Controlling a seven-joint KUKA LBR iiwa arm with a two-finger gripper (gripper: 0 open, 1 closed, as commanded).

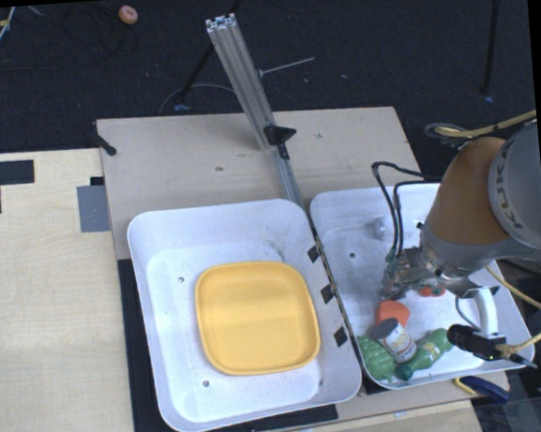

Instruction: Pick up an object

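Note:
A yellow square plate (257,316) lies in the left bin (160,239). In the right bin (346,222), near its front edge, sit an orange item (391,311), a small jar with a label (397,339) and green pieces (424,352) in a tight cluster. My gripper (405,278) hangs low over the right bin, just behind and above the orange item. The wrist hides its fingers. I see nothing clearly held between them.
A slanted aluminium post (249,76) rises behind the bins. Black clips (321,276) line the wall between the two bins. The back half of the right bin shows bare white floor. A small red bit (431,289) peeks out beside the wrist.

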